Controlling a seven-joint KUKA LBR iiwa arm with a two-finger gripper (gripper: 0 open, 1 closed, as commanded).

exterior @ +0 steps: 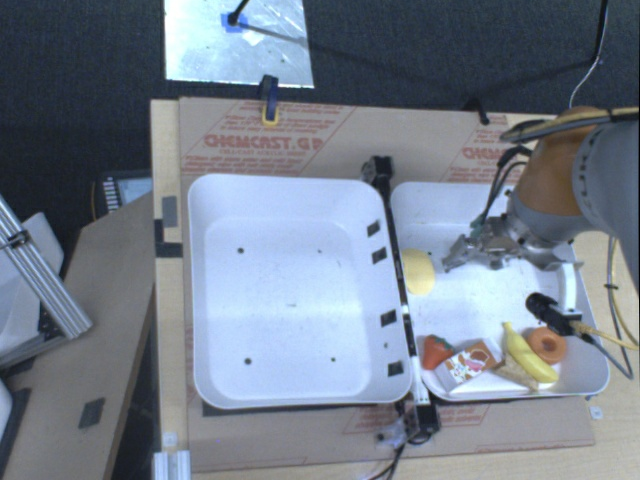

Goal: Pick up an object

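My gripper (458,256) hangs low over the right bin (450,203), near its middle, with the grey arm and its orange band reaching in from the right. A pale yellow round fruit (419,272) lies just left of the gripper against the bin's left wall, close to it but apart. Along the bin's front edge lie a red piece (437,351), a white and red packet (468,364), a banana (527,354) and an orange round fruit (547,345). Nothing shows held in the gripper.
The left bin (215,208) stands beside the right one, sharing a divider with black clips (385,258). Both bins rest on a cardboard sheet (300,133). A metal plate (238,28) lies on the floor behind.
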